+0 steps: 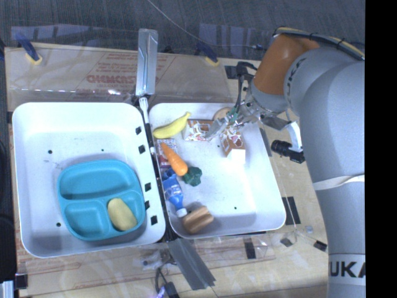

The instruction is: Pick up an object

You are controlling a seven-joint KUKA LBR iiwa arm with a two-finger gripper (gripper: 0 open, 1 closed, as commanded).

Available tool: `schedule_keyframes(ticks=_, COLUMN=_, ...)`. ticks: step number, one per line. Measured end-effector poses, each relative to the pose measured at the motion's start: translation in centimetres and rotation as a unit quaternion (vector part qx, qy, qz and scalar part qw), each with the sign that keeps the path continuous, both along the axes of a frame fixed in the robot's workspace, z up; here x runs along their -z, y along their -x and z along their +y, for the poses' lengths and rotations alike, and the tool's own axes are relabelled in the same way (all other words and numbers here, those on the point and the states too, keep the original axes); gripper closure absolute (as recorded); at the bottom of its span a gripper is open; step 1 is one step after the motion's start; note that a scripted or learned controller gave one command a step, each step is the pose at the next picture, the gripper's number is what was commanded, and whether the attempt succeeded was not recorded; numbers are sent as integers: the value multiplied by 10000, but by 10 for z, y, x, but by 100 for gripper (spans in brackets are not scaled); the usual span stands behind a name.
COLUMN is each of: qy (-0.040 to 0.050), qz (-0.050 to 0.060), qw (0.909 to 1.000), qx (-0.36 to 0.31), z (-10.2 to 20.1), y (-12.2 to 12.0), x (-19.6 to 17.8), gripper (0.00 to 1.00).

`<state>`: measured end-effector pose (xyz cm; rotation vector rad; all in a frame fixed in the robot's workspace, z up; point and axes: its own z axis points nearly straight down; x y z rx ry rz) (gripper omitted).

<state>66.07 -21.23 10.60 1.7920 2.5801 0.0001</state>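
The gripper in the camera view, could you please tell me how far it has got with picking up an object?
Done: the gripper has reached the far part of the right bin, low among the small packets. In hand: nothing clearly; whether it grips anything is unclear. Left: a grasp and lift. The banana, carrot, bottle and bread roll lie in that bin.

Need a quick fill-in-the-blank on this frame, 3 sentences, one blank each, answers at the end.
1. The blue tray lies in the ____ bin as the camera sees it.
2. The yellow potato sits in one of the tray's ____ compartments.
3. The banana lies in the same bin as the carrot, near that bin's ____ edge in the view.

Answers: left; smaller; top
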Motion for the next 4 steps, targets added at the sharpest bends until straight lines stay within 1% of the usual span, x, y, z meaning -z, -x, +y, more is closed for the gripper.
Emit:
schedule_keyframes(ticks=1, qy=53, qz=-161, qw=9996, qx=-221, z=1, y=19, x=-1, gripper=0)
schedule_keyframes(ticks=2, qy=38, qz=-57, qw=9990, qx=-436, z=-1, y=5, x=0, gripper=0)
schedule_keyframes(ticks=3, qy=77, qz=-159, qw=9971, qx=-739, z=-1, y=19, x=-2, gripper=0)
schedule_keyframes(ticks=4, qy=77, qz=-158, qw=9971, qx=-739, z=-1, y=20, x=-2, gripper=0)
